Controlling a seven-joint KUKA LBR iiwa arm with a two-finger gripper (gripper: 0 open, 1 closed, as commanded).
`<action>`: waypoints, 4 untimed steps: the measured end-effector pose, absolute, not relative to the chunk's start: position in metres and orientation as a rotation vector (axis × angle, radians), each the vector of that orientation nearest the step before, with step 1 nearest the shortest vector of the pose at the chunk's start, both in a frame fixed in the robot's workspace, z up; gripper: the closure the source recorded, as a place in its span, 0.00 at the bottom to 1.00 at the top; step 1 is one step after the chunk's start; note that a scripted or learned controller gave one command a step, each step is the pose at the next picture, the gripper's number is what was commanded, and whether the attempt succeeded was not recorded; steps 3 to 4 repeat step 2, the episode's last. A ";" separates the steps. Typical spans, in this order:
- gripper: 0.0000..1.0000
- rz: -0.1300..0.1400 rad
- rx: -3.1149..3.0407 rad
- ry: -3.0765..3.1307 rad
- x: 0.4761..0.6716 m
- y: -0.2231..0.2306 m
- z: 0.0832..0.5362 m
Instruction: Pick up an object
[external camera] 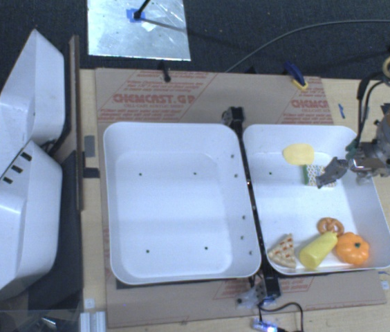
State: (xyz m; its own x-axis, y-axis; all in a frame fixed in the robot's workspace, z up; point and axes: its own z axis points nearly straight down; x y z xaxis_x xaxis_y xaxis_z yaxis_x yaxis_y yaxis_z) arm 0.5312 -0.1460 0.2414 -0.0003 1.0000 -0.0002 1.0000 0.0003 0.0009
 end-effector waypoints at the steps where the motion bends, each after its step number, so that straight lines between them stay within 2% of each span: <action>1: 0.00 -0.006 2.227 2.225 0.564 -0.167 0.080; 2: 0.00 0.001 2.220 2.221 0.600 -0.188 0.085; 4: 0.00 0.001 2.220 2.221 0.600 -0.188 0.085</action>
